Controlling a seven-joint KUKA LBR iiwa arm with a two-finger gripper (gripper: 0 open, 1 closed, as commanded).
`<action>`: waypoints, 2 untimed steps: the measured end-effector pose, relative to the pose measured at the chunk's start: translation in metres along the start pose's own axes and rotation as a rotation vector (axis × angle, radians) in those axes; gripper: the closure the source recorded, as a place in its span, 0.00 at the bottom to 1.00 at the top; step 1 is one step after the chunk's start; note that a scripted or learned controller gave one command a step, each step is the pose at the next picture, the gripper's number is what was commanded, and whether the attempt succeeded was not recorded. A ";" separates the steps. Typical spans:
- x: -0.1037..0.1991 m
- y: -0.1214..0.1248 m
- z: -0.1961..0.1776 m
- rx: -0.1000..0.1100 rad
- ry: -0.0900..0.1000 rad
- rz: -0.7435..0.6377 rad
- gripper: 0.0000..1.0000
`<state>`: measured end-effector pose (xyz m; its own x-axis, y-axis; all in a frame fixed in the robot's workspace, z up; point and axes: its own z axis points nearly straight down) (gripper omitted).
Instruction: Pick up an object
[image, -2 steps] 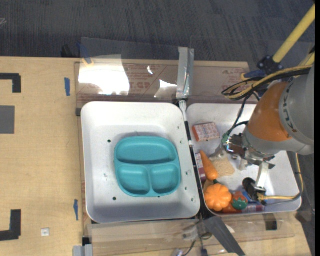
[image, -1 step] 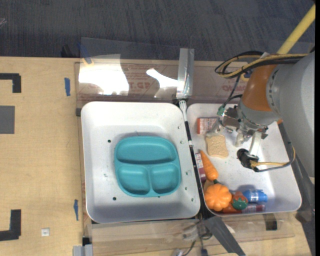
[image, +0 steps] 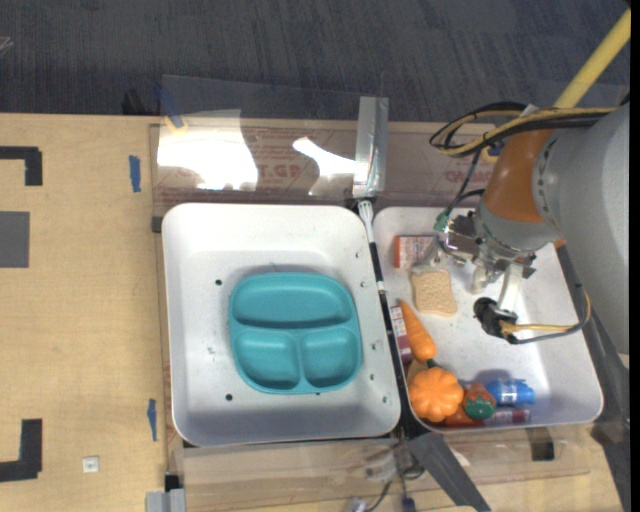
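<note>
The arm's wrist hides the gripper (image: 487, 272), so I cannot tell its state. It hangs over the right bin (image: 570, 395), beside a bread slice (image: 434, 293). Carrot (image: 417, 333), pumpkin (image: 437, 393) and bottle (image: 510, 392) crowd six o'clock. The left bin (image: 190, 300) holds a teal tray (image: 294, 331).

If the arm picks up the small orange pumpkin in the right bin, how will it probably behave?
The pumpkin looks round and ribbed, so it may roll or slip between narrow fingers. It appears to be a toy, probably light and stiff. The carrot and a green item lie against it, so they may shift.
</note>
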<state>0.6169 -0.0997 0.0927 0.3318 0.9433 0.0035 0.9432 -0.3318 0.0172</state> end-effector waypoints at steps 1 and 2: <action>-0.038 -0.095 -0.002 0.003 0.001 -0.081 0.00; -0.012 -0.055 0.004 0.010 -0.002 -0.065 0.00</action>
<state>0.5606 -0.0928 0.0875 0.2695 0.9630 0.0003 0.9630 -0.2694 0.0069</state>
